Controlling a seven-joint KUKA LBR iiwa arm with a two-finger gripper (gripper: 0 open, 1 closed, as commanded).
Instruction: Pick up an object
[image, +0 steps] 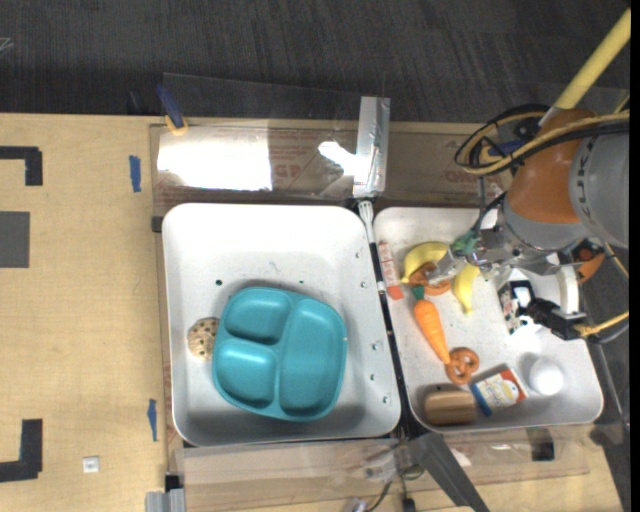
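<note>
Nearest the camera, along the front edge of the right bin (590, 395), lie a brown bread roll (449, 405) and, touching its right end, a small carton (497, 389) with an orange, white and blue label. Just right of the carton sits a round white lid (547, 379). A pretzel (462, 364) rests just behind the roll and carton, at the lower tip of an orange carrot (431, 327) that lies aslant, its green top pointing toward the back.

Over in the left bin (260, 235), a teal divided plate (280, 351) fills the front half, and a cookie (203, 338) peeks out from under its left edge, touching it.

Farther back in the right bin, a yellow banana (466, 286) lies just beside the carrot's top, and another yellow toy fruit (425, 262) with an orange patch sits at its left, near the wall between the bins. The gripper (478, 253) hangs over these yellow pieces, close above the banana; whether its fingers are spread or closed, and whether anything sits between them, cannot be told from this angle. The grey arm (590, 195) with its orange band reaches in from the right, trailing yellow and black cables.

Behind both bins stands a clear plastic sheet (265, 150) held with blue tape.
</note>
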